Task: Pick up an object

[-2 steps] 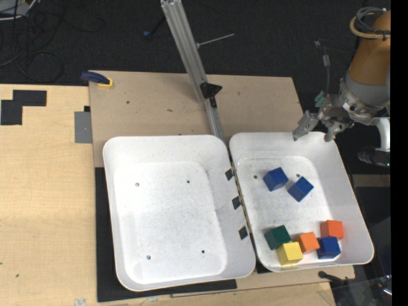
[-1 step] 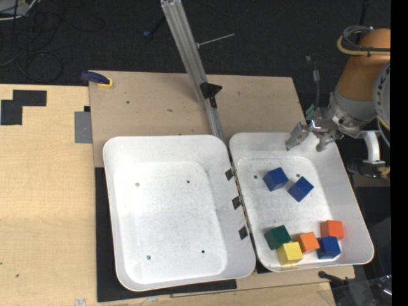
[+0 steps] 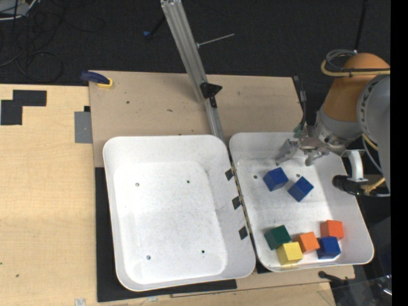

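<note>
Cubes are sitting in a cluster at the near edge of the right bin (image 3: pixel 357 250): a yellow cube (image 3: pixel 290 252), a dark green cube (image 3: pixel 277 236), an orange cube (image 3: pixel 308 241), a small blue cube (image 3: pixel 329 247) and a red-orange cube (image 3: pixel 332 229), all matte and sharp-edged, several touching their neighbours. Farther back, two blue cubes (image 3: pixel 275 178) (image 3: pixel 301 188) are lying near each other, apart from the cluster, on the speckled white floor of the same bin. Beside it, the left bin (image 3: pixel 121 152) is showing a smooth, rounded rim and a few dark dots on its floor. Black clips (image 3: pixel 237 201) are joining the two bins along their shared edge. Beyond the blue cubes, the gripper (image 3: pixel 299 152) is hanging over the far part of the right bin, its thin metallic fingers spread apart and gripping nothing. The grey arm (image 3: pixel 347 104), with its glossy orange band, is being cut off at the right. Farthest back, a ribbed aluminium rail (image 3: pixel 188 50) is slanting over the wooden bench (image 3: pixel 153 104), and cables are hard to make out against the dark floor.
</note>
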`<state>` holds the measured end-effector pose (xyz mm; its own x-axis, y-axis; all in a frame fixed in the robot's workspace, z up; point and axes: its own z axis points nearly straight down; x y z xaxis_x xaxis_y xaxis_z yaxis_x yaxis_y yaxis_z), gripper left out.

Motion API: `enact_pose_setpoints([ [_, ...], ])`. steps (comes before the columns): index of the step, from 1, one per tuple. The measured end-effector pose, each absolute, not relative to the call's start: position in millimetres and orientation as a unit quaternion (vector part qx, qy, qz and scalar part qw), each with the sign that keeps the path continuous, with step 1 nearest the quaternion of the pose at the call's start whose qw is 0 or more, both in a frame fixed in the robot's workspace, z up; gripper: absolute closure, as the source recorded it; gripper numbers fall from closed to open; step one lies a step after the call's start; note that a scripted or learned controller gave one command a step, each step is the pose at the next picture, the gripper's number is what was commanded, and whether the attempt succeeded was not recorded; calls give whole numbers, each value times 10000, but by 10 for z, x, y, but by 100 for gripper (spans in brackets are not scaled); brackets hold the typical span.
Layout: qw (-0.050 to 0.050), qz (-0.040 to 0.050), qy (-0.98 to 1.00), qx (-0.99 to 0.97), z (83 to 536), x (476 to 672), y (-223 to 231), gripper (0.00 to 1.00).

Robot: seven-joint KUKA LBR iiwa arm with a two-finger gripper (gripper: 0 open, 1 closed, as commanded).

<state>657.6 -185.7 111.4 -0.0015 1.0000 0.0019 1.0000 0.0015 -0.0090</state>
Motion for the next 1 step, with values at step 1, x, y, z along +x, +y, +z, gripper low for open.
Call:
enact_pose_setpoints([
  [1,13,9,-7073,-7069,1259,6594,-1866,100],
])
